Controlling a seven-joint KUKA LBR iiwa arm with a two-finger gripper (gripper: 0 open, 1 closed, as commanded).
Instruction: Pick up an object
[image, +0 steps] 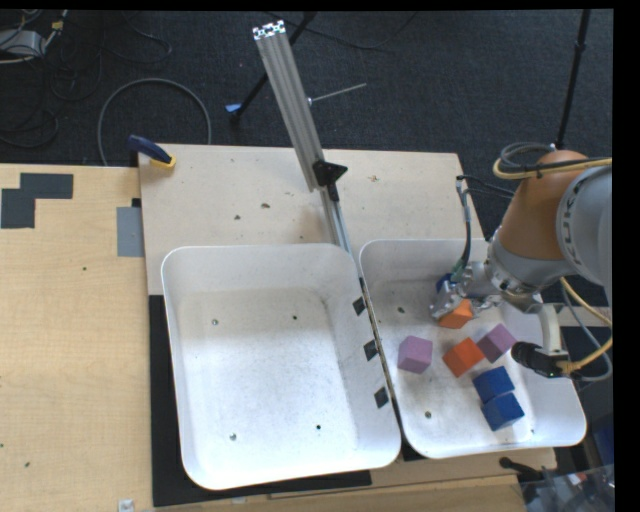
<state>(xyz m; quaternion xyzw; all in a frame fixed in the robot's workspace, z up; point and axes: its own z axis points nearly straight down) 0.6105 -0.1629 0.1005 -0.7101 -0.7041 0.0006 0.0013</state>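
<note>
My gripper (450, 303) hangs over the right bin (420, 262), near the middle of its far half. A small orange block (458, 316) sits between its fingertips, tilted, and the fingers are shut on it. Just in front of it lie a purple cube (415, 353), a second orange cube (463, 356) and another purple cube (496, 342). Two blue blocks (497, 395) rest close together nearer the bin's front right corner.
The left bin (200, 300) stands beside the right one, with a shared wall carrying black clips (366, 330). A slanted metal rail (295, 110) rises behind the bins. Cables run beside the arm at the right edge.
</note>
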